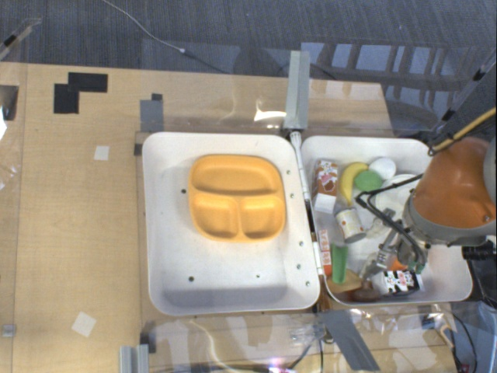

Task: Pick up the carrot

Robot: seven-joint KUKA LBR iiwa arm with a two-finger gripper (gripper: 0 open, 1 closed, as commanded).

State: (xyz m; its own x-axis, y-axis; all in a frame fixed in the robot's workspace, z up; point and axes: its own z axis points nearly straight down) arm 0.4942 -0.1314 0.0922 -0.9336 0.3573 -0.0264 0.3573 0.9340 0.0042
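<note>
The carrot (339,262) is a short orange-red piece lying upright along the left wall of the right bin (458,290), with a green piece (323,249) beside its upper end. My gripper (390,261) hangs low over the clutter in the front middle of that bin, a little to the right of the carrot and apart from it. The arm's orange band (458,183) and grey wrist cover the bin's right half. Nothing can be made out held in the gripper.
The left bin (167,208) holds a yellow divided plate (237,196). Around the gripper lie a yellow banana (353,172), a green fruit (368,181), a white ball (382,165), a brown packet (326,176), a small white can (349,222) and a printed box (401,281).
</note>
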